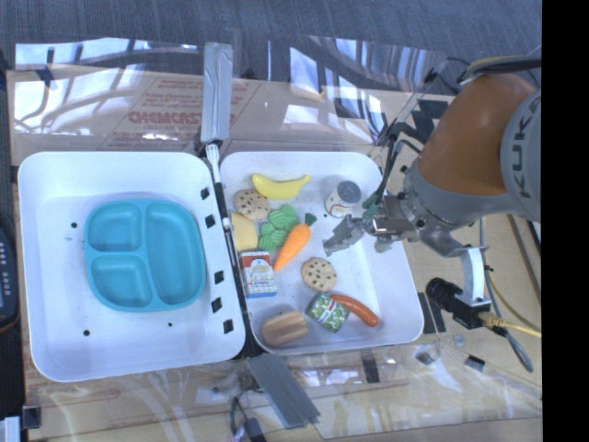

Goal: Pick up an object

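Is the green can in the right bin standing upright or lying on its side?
On its side. The green can shows its label and one round end, resting beside the hot dog in the right bin.

A robotics lab: an industrial arm [479, 145] reaches over a worktop [138, 109] covered in cardboard and taped plastic sheeting, loose cables [511, 325] trail beside two white bins [37, 247] holding toy food [293, 245] (plastic play pieces), grey carpet beyond.

A single fixed camera looked down at a slant on the bench [120, 109], taking in both white bins, the left bin [46, 339] and the right bin [400, 293], from a moderate distance; the arm [479, 145] entered from frame right.
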Available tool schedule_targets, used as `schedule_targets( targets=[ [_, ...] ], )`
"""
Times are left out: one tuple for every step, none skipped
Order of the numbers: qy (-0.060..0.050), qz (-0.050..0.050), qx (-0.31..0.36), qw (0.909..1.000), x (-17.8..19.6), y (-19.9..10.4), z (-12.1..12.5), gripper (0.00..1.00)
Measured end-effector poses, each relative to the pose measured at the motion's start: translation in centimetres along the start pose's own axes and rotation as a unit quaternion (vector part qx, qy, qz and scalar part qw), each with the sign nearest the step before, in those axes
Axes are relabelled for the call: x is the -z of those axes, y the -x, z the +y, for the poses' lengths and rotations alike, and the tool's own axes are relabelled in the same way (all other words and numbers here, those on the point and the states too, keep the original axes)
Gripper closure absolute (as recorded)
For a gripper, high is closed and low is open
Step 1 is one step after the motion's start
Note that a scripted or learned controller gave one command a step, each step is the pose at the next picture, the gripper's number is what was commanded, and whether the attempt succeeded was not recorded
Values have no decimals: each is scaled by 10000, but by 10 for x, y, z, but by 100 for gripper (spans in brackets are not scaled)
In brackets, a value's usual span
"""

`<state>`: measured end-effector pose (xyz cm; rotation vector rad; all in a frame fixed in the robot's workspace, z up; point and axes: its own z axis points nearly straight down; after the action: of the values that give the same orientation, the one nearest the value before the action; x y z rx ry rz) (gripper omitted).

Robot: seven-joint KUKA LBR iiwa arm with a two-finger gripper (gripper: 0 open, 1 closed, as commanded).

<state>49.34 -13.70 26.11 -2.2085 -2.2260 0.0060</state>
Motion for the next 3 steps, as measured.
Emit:
schedule_targets(
  targets=[
    [-18,-1,26,10000,-154,-14,60,0],
    [4,-1,60,10000,-171,-10,64,0],
    [-18,-3,78,10000,-163,-9,63,100]
  ],
)
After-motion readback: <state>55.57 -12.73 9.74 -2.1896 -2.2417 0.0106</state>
